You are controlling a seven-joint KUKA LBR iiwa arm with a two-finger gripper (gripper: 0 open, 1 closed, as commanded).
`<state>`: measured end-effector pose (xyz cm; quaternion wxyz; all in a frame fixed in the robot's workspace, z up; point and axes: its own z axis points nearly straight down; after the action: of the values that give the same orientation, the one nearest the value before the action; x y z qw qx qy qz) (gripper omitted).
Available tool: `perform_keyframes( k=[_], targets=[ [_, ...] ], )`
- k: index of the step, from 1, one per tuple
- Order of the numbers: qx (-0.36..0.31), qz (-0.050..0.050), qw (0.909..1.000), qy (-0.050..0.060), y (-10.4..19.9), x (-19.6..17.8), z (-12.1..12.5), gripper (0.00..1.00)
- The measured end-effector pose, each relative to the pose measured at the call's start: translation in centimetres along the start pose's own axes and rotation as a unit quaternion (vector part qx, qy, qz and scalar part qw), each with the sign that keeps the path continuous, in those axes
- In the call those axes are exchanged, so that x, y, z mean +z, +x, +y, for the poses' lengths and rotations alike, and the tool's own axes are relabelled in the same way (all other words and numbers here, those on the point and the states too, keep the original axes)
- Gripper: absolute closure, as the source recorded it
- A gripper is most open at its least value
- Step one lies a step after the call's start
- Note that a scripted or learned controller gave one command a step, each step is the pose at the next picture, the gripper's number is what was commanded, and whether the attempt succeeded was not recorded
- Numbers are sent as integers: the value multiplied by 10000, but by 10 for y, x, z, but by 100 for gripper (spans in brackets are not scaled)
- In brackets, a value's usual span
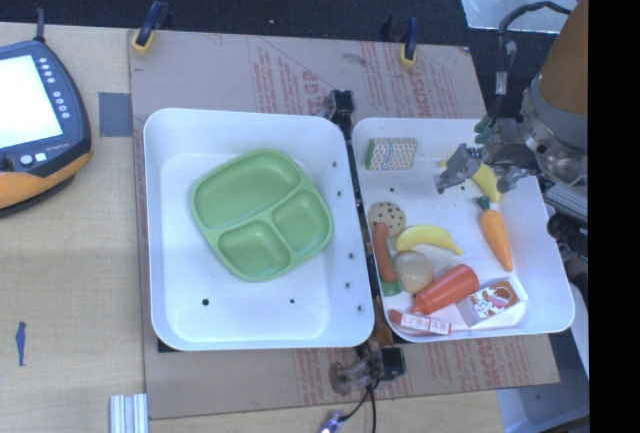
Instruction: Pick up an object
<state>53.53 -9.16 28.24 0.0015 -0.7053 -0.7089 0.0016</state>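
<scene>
My gripper (487, 174) hangs over the far right part of the right bin (560, 316), open, its two dark fingers spread apart. A small yellow piece (487, 185) lies below, between the fingers; I cannot tell whether they touch it. An orange carrot (497, 237) lies just in front of it. Toward the bin's middle are a banana (430, 240), a brown cookie (386, 215), a sausage (383, 253), a pale round piece (413, 271) and a red bottle (445, 289). A speckled block (390, 153) lies at the far left corner.
The left bin (165, 221) holds a green divided plate (262, 213). A printed packet (495, 301) and a flat wrapper (425, 324) lie at the right bin's near edge. A handheld control pad (30, 121) sits on the bench at far left.
</scene>
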Motion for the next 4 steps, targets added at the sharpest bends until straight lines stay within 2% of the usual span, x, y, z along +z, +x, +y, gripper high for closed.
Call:
perform_keyframes(
  k=[1, 2, 3, 4],
  targets=[
    [4, -9, 10000, 6, -98, 73, 13, 0],
    [-3, 0, 10000, 6, -120, 191, -3, 0],
    [-28, -11, 10000, 16, -121, 181, -3, 100],
    [-12, 2, 10000, -1, -41, 191, -6, 100]
  ],
)
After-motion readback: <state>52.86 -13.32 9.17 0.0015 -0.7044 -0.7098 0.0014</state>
